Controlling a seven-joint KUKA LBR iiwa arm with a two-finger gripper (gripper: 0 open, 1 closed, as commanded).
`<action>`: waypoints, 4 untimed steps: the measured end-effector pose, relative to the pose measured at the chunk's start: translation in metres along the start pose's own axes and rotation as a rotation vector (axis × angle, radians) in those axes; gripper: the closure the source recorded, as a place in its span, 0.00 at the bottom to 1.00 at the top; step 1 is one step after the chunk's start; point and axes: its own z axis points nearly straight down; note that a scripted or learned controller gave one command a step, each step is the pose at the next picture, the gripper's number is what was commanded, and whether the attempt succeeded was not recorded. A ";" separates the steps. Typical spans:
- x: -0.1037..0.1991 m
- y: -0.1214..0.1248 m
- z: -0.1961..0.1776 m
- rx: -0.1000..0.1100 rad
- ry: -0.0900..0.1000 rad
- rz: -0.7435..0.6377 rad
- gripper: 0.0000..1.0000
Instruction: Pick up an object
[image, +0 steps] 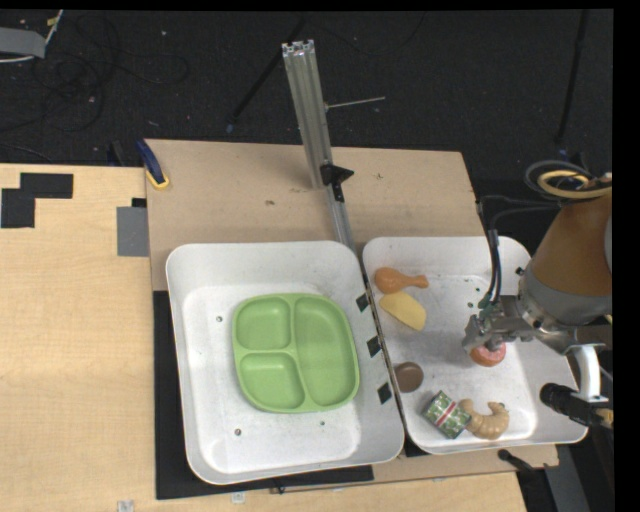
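The arm is reaching into the right bin (510, 250) from the right, and the gripper (490, 335) is sitting right over a small red object (488, 354), pretty much touching its top. Can't tell from this angle whether it's gripping it or not. Elsewhere in that bin, an orange drumstick-looking toy (400, 281) and a yellow wedge (404, 310) are lying near the left wall, with a brown disc (408, 377), a green packet (442, 414) and a tan piece (488, 420) sitting toward the front. The left bin (200, 300) is holding a green divided plate (296, 352).
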 end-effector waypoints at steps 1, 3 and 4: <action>-0.006 0.004 -0.044 0.001 -0.001 0.001 1.00; 0.045 0.008 -0.102 0.003 0.002 -0.003 1.00; 0.099 0.016 -0.086 0.007 0.002 -0.002 1.00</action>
